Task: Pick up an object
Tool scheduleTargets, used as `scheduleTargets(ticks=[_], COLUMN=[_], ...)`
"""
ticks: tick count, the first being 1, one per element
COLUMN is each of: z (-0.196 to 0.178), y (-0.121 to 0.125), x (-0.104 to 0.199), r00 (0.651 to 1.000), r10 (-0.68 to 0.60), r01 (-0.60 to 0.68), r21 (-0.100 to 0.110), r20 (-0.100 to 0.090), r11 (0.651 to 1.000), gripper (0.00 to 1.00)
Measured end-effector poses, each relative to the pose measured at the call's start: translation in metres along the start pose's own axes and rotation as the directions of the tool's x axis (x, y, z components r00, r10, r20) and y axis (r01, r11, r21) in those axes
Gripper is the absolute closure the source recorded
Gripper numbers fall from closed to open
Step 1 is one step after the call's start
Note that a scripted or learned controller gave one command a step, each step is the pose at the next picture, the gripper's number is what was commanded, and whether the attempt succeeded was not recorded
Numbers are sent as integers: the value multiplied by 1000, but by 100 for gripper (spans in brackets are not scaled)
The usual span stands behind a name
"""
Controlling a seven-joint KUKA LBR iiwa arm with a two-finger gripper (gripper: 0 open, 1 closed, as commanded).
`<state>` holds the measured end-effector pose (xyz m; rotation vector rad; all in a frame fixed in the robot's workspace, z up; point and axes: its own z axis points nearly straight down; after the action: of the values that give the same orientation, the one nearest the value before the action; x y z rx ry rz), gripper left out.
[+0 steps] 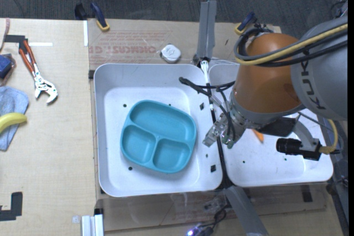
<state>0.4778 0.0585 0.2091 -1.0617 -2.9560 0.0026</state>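
Observation:
A light blue divided plate (159,136) lies flat in the left bin (108,119), with three compartments facing up. My gripper (220,132) hangs over the wall between the two bins, just right of the plate's right edge, under the orange wrist band. A small orange thing (258,135) peeks out in the right bin (276,171) beside the wrist; most of it is hidden by the arm. I see nothing between the gripper and the plate.
The arm covers most of the right bin. On the wooden bench to the left lie pliers (34,72), a blue cloth (11,105) and a banana (12,120). A small white round item (171,53) sits behind the left bin.

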Motion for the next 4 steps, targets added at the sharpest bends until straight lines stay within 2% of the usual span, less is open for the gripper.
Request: scheduleTargets(ticks=[1, 2, 3, 4], z=[18, 95, -71, 18], y=[61, 114, 91, 27], x=[-13, 40, 12, 22], r00=[985, 816, 785, 585], r10=[171, -578, -619, -811], r01=[-171, 578, 619, 811], r21=[0, -8, -2, -1], r20=[1, 12, 6, 1], r11=[985, 816, 785, 585], gripper=[100, 100, 100, 100])
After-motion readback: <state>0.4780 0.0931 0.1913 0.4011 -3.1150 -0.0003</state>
